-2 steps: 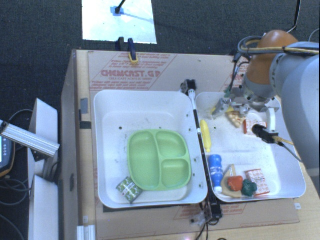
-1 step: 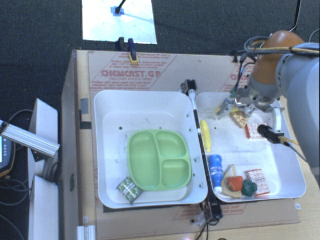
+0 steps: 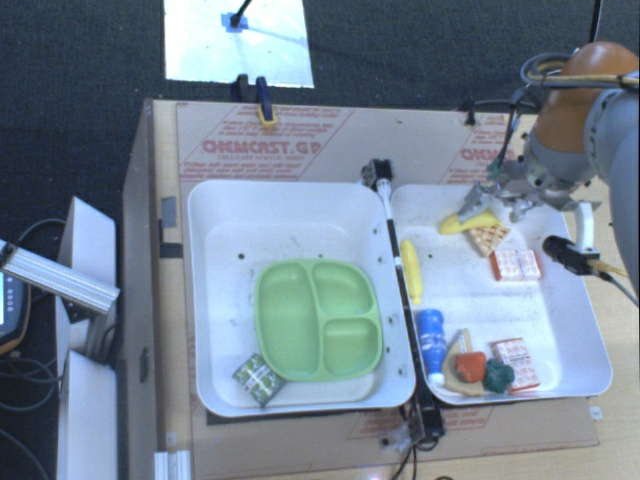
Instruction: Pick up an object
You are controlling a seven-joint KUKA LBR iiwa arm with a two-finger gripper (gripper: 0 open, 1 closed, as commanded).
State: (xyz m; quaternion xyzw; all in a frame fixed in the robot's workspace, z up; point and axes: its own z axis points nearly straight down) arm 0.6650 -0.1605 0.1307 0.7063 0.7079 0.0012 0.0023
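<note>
fingers on the gripper unclear, cannot tell open or shut, hovered by yellow banana and waffle; should centre on one before closing.

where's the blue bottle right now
The blue plastic bottle lies in the right white bin, against its left wall, below the yellow corn cob.

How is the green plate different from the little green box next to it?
The green plate is plain pale green, while the green box is darker with white lines. The plate is much bigger than the box. The plate has three compartments; the box is a small block. Both lie in the left bin.
</note>
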